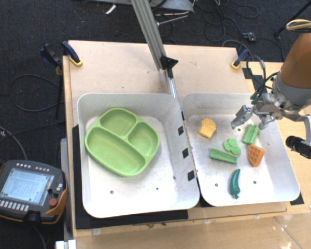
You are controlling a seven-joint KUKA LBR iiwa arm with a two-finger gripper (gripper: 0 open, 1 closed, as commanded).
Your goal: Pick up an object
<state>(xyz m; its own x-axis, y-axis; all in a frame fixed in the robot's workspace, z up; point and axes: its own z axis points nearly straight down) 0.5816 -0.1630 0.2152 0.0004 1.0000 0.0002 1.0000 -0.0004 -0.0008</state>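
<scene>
While the toys sit bunched at centre right of the frame in the right bin (280, 188), we hover our gripper (254, 117) over its upper part, jaws spread wide and holding nothing. Nearest is the green stick (250, 134), just below the fingers; the orange waffle (255, 154) lies beyond. At left, the green plate (122, 141) fills the other bin (93, 196).
</scene>
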